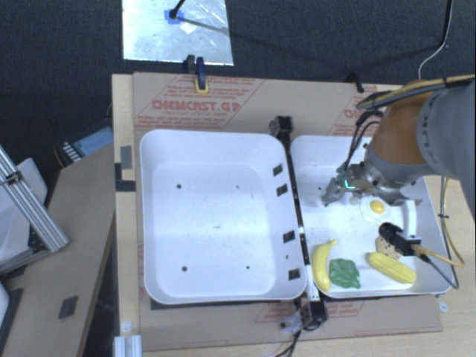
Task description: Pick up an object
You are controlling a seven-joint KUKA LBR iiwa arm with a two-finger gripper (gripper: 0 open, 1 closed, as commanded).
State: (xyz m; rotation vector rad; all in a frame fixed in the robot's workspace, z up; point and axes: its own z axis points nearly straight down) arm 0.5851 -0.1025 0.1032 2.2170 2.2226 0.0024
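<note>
Here the claw (pixel 336 190) hangs low in the right bin (pixel 312 151), open or closed I cannot tell, near a white toy egg (pixel 375 208) with a yellow yolk.

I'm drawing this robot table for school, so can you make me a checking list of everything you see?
Surface: a white left bin and a right bin, side by side on a cardboard sheet.
Job's things: all in the right bin: a banana, a green piece right beside it, a yellow corn-like piece and a toy fried egg.
Clutter: nothing seen.
Grippers: the gripper is over the right bin, left of the egg.
Cables: a black cable hangs at the top right.
Surroundings: a shiny foil sheet on the dark floor, a yellow clamp, a metal rail at the left.
</note>
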